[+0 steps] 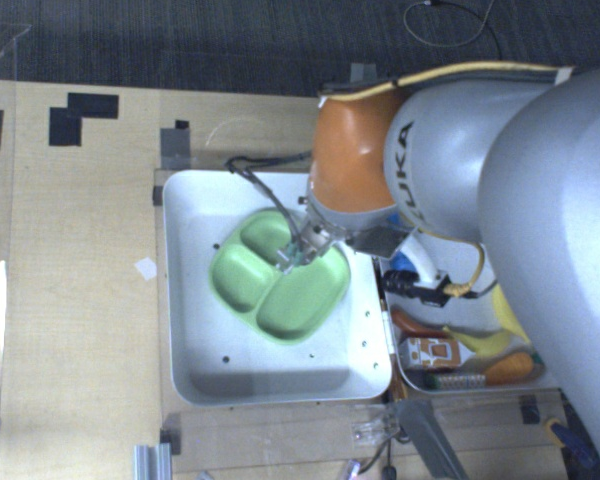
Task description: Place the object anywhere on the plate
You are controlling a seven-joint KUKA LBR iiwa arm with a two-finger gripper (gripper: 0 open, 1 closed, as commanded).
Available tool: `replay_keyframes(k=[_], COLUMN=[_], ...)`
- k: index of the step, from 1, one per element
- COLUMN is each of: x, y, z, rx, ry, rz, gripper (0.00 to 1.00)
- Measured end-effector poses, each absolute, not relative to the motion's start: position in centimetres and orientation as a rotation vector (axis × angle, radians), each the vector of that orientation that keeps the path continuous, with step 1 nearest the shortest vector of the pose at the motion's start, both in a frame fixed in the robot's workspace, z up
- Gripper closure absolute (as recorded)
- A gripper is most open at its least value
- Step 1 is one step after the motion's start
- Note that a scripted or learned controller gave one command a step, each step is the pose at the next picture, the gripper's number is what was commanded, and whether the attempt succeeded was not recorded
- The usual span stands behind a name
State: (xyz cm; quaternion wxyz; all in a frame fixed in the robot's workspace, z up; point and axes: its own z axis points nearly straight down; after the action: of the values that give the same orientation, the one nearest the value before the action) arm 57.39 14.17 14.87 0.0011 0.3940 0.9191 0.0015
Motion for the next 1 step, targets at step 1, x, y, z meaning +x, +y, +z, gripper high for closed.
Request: replay_keyframes(k=[1], x=[48.89], y=[11.98], z=[11.82], rx=[0.955], ry=[2.985], rz=[0.009], gripper=[1.0])
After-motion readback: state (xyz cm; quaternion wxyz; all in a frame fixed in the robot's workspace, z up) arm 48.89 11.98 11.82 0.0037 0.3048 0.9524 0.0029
